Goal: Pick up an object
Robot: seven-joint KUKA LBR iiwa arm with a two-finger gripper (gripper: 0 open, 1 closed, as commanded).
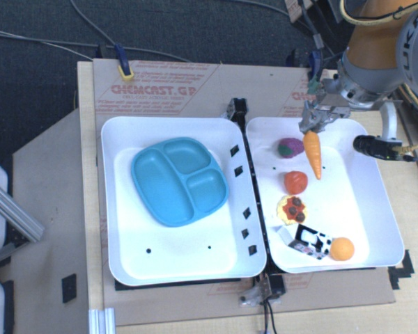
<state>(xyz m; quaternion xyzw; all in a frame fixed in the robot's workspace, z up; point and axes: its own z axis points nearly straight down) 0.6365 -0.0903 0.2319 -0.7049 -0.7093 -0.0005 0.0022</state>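
Observation:
My gripper point(312, 125) hangs over the back of the right bin point(376, 207), reaching in from the upper right. An orange carrot point(313, 155) hangs below it, thick end up between the fingers and tip pointing down toward the bin floor; the gripper is shut on that thick end. A purple item point(290, 147) lies just left of the carrot. Below it sits a red tomato-like piece point(296, 181).
Further forward in the right bin are a yellow and red toy food point(291, 209), a black and white object point(311, 240) and an orange ball point(342, 248). The left bin point(118, 207) holds a blue divided plate point(180, 179). A black divider point(245, 186) runs between the bins.

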